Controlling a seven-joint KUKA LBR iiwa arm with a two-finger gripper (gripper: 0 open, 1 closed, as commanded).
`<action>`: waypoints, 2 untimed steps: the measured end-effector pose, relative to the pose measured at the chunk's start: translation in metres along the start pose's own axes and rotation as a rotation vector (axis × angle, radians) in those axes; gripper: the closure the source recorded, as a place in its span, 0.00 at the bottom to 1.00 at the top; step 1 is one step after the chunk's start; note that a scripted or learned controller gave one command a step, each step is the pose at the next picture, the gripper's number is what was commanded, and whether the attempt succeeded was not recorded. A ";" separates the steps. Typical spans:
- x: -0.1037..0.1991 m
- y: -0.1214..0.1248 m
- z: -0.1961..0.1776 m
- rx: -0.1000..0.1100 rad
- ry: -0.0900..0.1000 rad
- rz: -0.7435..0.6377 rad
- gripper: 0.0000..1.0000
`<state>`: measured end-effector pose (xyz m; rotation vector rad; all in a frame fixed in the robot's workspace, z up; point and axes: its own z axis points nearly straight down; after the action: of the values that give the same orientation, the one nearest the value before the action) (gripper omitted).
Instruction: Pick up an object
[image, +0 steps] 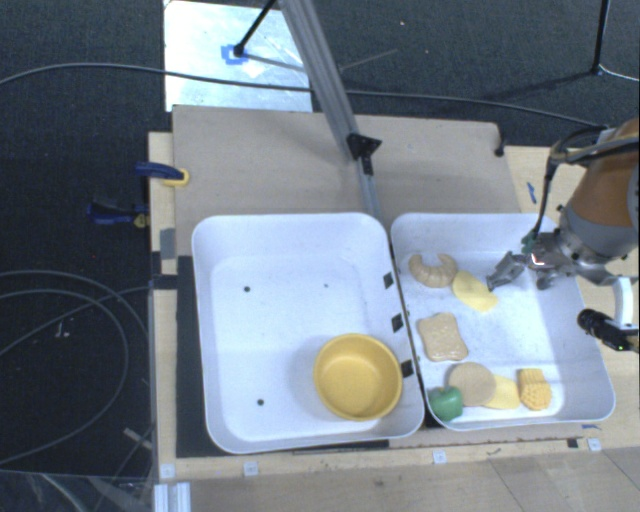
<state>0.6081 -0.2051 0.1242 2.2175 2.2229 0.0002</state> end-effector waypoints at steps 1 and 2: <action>0.000 0.001 0.034 0.000 0.000 0.000 0.00; 0.000 0.002 0.022 -0.004 -0.001 0.000 1.00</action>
<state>0.6103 -0.2051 0.1024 2.2146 2.2204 0.0037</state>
